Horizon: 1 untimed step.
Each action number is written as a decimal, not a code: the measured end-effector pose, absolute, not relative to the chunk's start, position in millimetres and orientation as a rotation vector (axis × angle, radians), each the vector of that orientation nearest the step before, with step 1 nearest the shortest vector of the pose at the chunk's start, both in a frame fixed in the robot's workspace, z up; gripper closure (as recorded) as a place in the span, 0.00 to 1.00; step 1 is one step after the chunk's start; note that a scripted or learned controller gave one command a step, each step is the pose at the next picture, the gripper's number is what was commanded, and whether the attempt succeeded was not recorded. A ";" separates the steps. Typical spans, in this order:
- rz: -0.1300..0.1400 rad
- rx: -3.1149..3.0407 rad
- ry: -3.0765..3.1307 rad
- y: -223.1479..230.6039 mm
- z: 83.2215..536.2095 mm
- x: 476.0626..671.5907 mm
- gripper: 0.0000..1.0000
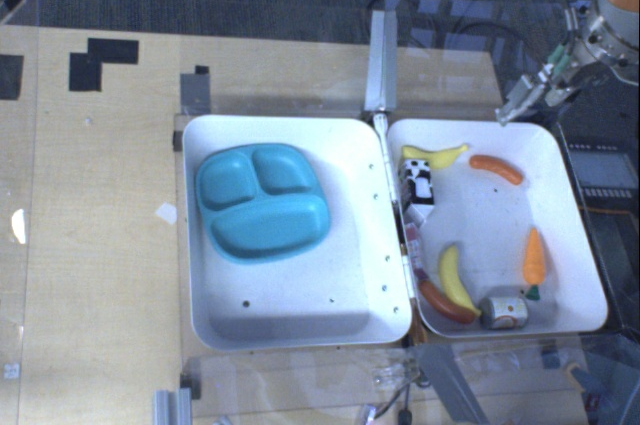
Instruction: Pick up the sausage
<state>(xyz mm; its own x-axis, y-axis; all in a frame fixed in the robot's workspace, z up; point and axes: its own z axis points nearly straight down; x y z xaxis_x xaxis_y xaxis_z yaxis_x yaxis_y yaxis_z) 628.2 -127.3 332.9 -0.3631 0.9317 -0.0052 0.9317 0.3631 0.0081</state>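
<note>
An orange-red sausage point(496, 169) lies in the right bin point(572, 213), near its far wall. A darker red-brown sausage-like piece point(445, 302) lies at the bin's near edge, partly under a yellow banana point(455, 275). My gripper point(532, 93) hangs above the bin's far right corner, behind and slightly right of the orange-red sausage and well apart from it. Its fingers look open, with nothing between them.
The right bin also holds a carrot point(534, 258), a small yellow banana point(436, 155), a black-and-white box point(418, 184) and a metal can point(505, 311). A blue divided plate point(262, 201) sits in the left bin point(300, 313). Cables run behind the bins.
</note>
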 end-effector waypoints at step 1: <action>0.003 1.757 2.599 -165.1 214.4 613.4 0.00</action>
